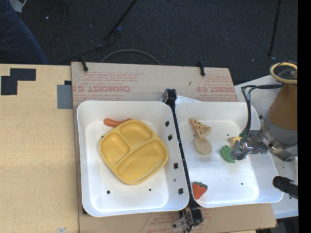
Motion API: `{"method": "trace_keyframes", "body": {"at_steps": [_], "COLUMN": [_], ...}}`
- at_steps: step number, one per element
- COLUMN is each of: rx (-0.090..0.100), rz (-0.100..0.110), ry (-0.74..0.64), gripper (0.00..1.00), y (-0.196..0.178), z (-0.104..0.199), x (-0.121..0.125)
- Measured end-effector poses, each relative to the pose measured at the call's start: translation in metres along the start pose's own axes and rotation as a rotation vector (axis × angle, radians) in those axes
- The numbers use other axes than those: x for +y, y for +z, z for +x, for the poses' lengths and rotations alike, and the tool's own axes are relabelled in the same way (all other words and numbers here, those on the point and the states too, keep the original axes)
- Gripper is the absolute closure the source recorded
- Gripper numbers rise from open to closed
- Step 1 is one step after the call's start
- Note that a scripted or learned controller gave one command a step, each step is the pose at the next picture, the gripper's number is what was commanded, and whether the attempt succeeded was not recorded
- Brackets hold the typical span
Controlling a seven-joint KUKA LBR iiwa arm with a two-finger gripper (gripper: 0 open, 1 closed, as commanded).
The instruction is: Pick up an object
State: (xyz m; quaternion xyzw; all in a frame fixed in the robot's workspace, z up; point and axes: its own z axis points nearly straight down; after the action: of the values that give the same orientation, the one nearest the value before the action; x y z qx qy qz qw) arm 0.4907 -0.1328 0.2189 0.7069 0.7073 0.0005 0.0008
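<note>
Wooden desk with cardboard backing carrying two white bins: left bin holding a yellow divided plate and an orange carrot-like piece; right bin holding a waffle-patterned wedge, a tan round piece, a strawberry and a green leafy toy. Claw low at right side of right bin, touching or just beside green leafy toy on its right; finger state not discernible. For a clean grasp: centre over green leafy toy, straddle its narrow width, descend squarely, close before lifting, avoid pushing it toward tan round piece.
</note>
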Motion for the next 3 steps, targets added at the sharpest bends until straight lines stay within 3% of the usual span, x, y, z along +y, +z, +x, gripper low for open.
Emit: {"method": "trace_keyframes", "body": {"at_steps": [1, 3], "rx": [0.0, 0.002], "rz": [0.0, 0.007], "ry": [-0.001, -0.004], "gripper": [1.0, 1.0], "y": [-0.037, -0.011], "z": [-0.001, 0.097], "x": [0.001, 0.026]}}
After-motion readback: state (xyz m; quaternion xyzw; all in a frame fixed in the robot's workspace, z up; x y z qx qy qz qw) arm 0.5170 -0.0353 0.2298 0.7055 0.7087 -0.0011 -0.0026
